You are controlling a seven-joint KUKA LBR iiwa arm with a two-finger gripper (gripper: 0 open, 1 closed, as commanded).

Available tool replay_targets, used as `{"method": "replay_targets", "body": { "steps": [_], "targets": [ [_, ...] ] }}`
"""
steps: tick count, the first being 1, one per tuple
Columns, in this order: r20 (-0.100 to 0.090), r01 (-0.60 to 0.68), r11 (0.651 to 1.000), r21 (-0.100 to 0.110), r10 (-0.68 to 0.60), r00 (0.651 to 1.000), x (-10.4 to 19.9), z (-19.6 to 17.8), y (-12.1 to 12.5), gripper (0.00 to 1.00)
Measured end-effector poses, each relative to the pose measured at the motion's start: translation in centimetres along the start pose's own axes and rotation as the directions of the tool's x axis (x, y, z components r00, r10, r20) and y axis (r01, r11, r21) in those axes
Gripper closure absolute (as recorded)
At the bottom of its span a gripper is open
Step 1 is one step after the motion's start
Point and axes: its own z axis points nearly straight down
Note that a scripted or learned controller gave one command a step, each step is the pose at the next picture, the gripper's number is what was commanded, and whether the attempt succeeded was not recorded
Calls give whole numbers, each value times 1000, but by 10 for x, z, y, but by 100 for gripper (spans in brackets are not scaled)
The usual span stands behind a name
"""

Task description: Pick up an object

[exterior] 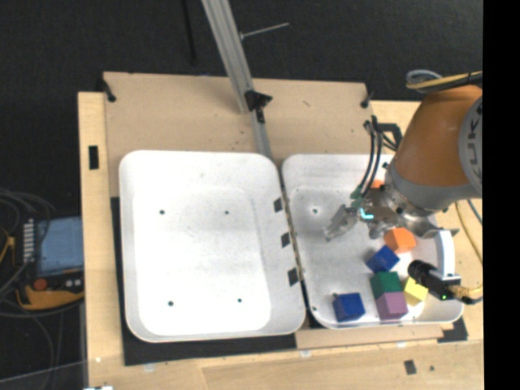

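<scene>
Several small blocks lie in the right bin (325, 177), towards its near right corner: an orange block (400, 238), a blue block (382, 259), a green block (387, 283), a purple block (392, 305), a yellow block (415, 292) and a second blue block (348, 306). My gripper (340, 223) hangs over the middle of the right bin, left of the orange block and apart from every block. Nothing shows in its grasp. The orange and grey arm covers the bin's right side.
The left bin (203, 242) lies beside the right one, with a row of black clips (286, 238) between them. A slanted metal pole (231, 51) rises from behind the bins. A blue box and cables (57, 250) sit off the bench at the left.
</scene>
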Motion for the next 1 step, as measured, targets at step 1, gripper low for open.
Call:
{"method": "replay_targets", "body": {
  "steps": [1],
  "targets": [
    [1,-4,1000,-6,4,1000,0,-2,1,0]
  ]
}}
